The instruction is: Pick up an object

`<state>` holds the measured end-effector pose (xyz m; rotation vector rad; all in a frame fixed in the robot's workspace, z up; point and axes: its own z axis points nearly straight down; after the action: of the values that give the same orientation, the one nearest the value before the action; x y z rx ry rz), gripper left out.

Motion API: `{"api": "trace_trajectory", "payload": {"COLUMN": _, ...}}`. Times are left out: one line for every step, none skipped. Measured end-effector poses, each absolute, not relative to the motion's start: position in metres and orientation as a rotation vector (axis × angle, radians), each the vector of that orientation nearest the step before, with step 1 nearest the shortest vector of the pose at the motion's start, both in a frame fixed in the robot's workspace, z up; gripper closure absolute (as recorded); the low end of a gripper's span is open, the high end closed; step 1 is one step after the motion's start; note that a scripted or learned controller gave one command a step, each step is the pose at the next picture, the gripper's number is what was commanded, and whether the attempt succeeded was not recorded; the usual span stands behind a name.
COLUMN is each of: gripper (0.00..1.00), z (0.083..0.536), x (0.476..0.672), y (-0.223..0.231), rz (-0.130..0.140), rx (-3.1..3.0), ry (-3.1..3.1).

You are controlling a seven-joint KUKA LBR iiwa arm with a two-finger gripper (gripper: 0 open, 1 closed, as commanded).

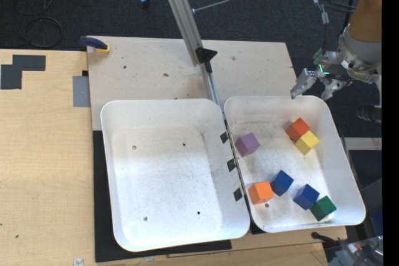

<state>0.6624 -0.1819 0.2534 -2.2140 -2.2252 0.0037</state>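
The right bin (340, 140) holds several small blocks. A purple block (247, 144) lies near its left wall. A red block (297, 129) touches a yellow block (307, 142) toward the far right. Near the front sit an orange block (260, 192), two blue blocks (282, 182) (306, 195) and a green block (323, 207). My gripper (315, 86) hangs above the bin's far right corner, open, with nothing between its fingers, and stands apart from every block.
The left bin (118, 128) sits beside the right one. A slanted aluminium post (182, 12) rises behind the two bins. A blue and yellow clamp (95, 43) lies at the board's far left corner. Cables run over the dark floor behind.
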Motion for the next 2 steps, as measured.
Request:
{"api": "trace_trajectory", "payload": {"gripper": 0.0, "z": 0.191, "x": 0.656, "y": -0.186, "rz": 0.008, "rx": -2.216, "ry": -2.217}}
{"api": "trace_trajectory", "payload": {"gripper": 0.0, "z": 0.13, "x": 0.659, "y": -0.187, "rz": 0.003, "rx": -2.219, "ry": -2.221}}
